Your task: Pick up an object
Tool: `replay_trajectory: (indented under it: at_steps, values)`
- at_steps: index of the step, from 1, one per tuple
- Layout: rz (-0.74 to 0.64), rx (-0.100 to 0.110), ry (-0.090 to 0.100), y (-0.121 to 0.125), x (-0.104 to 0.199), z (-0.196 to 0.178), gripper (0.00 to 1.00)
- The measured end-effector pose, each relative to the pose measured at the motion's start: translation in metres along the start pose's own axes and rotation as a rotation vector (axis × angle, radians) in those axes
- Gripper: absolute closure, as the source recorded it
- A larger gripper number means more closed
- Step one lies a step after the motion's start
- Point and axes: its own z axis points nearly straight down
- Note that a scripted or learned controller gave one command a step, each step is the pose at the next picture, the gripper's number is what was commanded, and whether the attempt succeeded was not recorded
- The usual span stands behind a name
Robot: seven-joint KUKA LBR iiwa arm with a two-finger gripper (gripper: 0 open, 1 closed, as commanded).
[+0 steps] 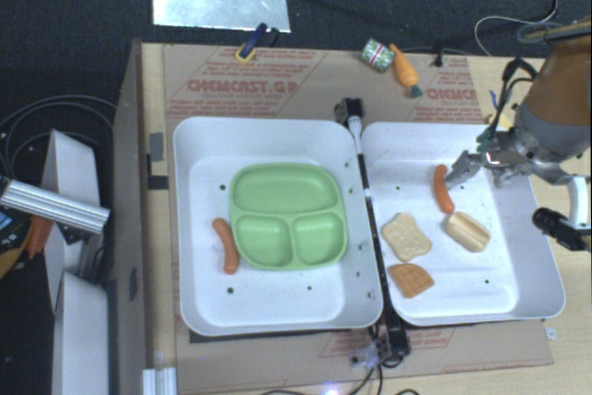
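My gripper [483, 171] hangs open over the upper right part of the right bin [532, 291], with nothing between its fingers. One finger [460, 169] points left, ending just right of a red sausage [442, 188] that lies on the bin floor. Below it lie a tan bread roll [467, 231], a pale toast slice [407, 236] and an orange cracker [411, 278]. In the left bin [199, 199] sit a green divided plate [288, 216] and a second sausage [225, 245] beside the plate's left edge.
A toy carrot [404, 67], a small can [377, 54] and a blue-yellow clip [252, 43] lie on the cardboard behind the bins. A black divider [367, 199] runs between the bins. A black part of the arm [560, 228] overhangs the right bin's right wall.
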Motion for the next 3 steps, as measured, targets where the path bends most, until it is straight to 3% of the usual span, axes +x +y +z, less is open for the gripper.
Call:
replay_trajectory:
  at_steps: [1,2,3]
  values:
    - [0.000,0.004,0.001,0.050,-0.017,0.103,0.00]
    - [-0.004,-0.001,-0.001,0.052,-0.017,0.090,1.00]
    - [-0.001,-0.001,0.002,0.071,0.039,0.044,1.00]
